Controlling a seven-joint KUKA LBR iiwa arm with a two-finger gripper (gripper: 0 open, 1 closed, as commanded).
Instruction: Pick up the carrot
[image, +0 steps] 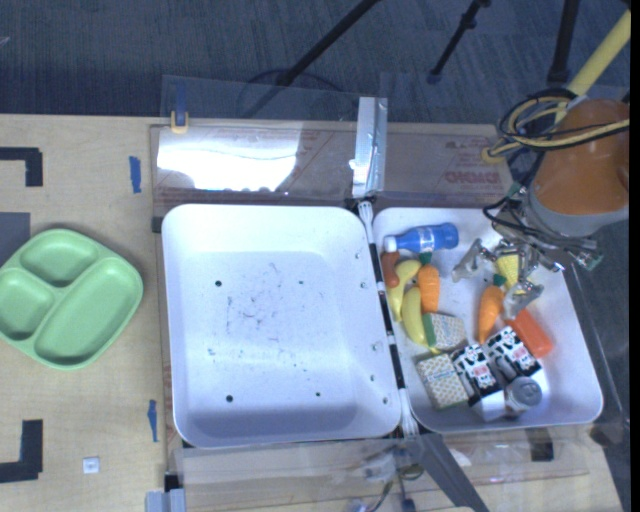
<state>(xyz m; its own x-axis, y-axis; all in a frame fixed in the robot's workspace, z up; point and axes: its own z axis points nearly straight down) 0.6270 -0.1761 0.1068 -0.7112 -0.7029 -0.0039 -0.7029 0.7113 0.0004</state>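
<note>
Gripper: hovering in the right bin, finger state impossible to tell.
Carrot: lying just below the gripper.

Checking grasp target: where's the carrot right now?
Carrot lies in the right bin, near its left wall, beside the banana and below the blue bottle; the gripper is further right.

A green divided plate is sitting at nine o'clock on the tabletop. In the right bin, a blue bottle is lying at eleven o'clock, a banana is resting just below it, and black-and-white cartons are crowding five o'clock.
</note>
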